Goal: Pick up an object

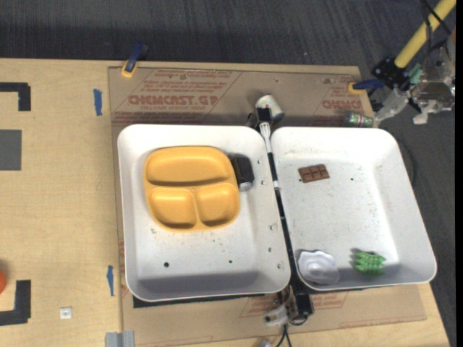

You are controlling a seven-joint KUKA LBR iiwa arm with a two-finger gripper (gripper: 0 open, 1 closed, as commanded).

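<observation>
1. Bins sat side by side on the bench: the left bin (pixel 137 194) and the right bin (pixel 405 194), rims touching down the middle.
2. Largest of the candidates was the yellow tray (pixel 192 186), a three-compartment dish lying flat in the left bin's upper half. It looked too wide and smooth for two fingers; I would have gone for its rim, if at all.
3. Tucked against the tray's right edge lay a dark block (pixel 241 170). Crowded there, it seemed a poor first choice.
4. Near the right bin's front wall rested a white cup (pixel 318 266), close to the corner, so a descent there risked striking the wall.
5. Just beside it stood a green toy (pixel 367 262), small and knobbly, likely the easiest grip if approached straight down with clearance from the wall.
6. Smallest was a flat brown piece (pixel 314 173), alone on open floor but too thin to pinch well.
7. At the far upper right hung the gripper (pixel 419 100), well apart from both bins; I could not tell whether it was released or clenched.
</observation>
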